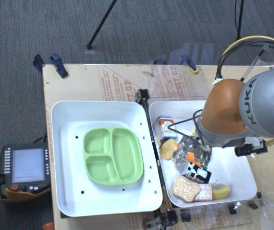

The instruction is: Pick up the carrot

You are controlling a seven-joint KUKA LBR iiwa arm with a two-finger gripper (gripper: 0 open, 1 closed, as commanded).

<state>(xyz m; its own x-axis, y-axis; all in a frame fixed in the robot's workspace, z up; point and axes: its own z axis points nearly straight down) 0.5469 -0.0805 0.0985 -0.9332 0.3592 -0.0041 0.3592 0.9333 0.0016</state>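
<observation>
In the right white bin [245, 176], the gripper [192, 156] sits low over the small orange carrot [190, 156]; can't tell if the jaws grip it, so nothing's lifted yet.

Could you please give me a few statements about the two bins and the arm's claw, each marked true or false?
1. The green divided plate lies in the left bin. True.
2. The claw hangs over the left bin. False: it is over the right bin, among the objects there.
3. A slice of toast lies near the front edge of the right bin. True.
4. The carrot rests on the green divided plate. False: a small orange piece shows at the claw in the right bin.
5. The handheld pendant lies inside a bin. False: it sits left of the bench.
</observation>
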